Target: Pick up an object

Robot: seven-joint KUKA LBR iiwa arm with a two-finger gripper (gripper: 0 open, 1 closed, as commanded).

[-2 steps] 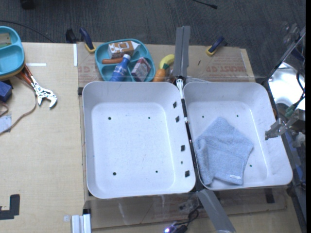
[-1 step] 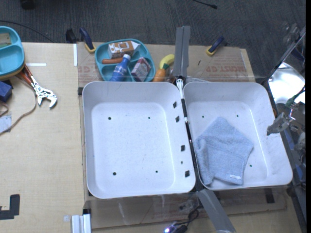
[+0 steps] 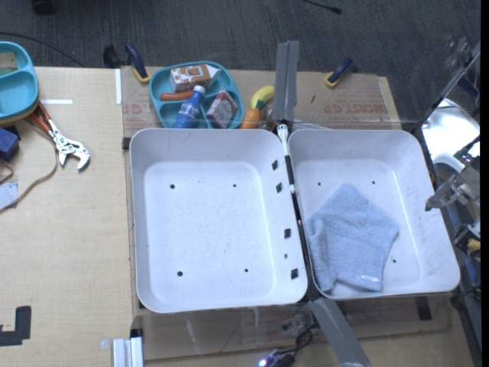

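Note:
A crumpled grey-blue cloth [image 3: 353,237] lies in the right bin [image 3: 405,153], toward its front and middle. The left bin [image 3: 153,153] stands beside it. My gripper [image 3: 438,199] hangs at the right bin's right wall, a short way to the right of the cloth and apart from it. Most of the arm is cut off by the frame's right side, and I see nothing held.
Behind the bins a teal tray [image 3: 162,98] holds a blue bottle, a small box and other items, with a banana [image 3: 262,95] next to it. A wrench [image 3: 67,148] and a teal container [image 3: 15,82] lie on the wooden bench at left.

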